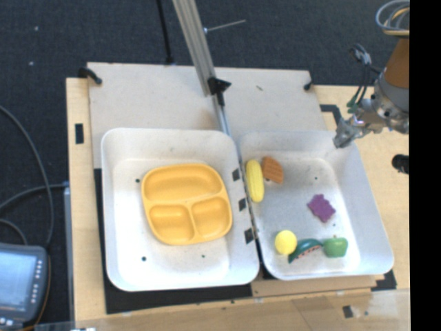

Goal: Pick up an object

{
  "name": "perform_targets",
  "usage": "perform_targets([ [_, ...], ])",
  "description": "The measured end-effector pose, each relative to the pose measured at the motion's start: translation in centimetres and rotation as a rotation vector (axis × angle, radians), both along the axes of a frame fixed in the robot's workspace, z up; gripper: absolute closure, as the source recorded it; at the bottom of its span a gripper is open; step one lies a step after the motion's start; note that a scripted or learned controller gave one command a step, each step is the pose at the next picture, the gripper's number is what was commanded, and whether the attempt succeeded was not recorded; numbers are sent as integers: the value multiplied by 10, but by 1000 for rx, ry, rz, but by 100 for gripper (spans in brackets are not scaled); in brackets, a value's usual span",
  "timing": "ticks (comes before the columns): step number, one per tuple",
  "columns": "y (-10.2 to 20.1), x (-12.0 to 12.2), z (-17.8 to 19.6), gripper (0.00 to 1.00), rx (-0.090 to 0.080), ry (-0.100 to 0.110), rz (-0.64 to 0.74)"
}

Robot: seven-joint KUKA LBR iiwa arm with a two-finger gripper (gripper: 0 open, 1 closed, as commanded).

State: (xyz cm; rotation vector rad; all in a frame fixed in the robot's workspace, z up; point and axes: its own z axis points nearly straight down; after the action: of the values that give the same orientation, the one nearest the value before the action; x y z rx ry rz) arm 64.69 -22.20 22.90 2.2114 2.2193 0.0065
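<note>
The right bin (358,185) holds a yellow corn-like piece (255,180) by its left wall, with a brown piece (272,169) touching it. A purple piece (321,207) lies toward the right. Along the front lie a yellow ball (285,242), a dark green curved piece (305,249) and a green apple-like piece (335,247). My gripper (344,138) hangs over the bin's far right corner, apart from all of them, with nothing seen in it.
The left bin (120,150) carries a yellow divided tray (186,203). A slanted metal post (196,40) rises behind the bins. A dark screen (21,281) sits at the lower left, off the bench.
</note>
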Motion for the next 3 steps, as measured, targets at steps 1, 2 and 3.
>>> perform_targets([
  [1,-1,1,0,100,1,7,2],
  [2,57,-4,-5,100,3,9,2],
  [3,110,-11,-12,100,3,9,2],
])
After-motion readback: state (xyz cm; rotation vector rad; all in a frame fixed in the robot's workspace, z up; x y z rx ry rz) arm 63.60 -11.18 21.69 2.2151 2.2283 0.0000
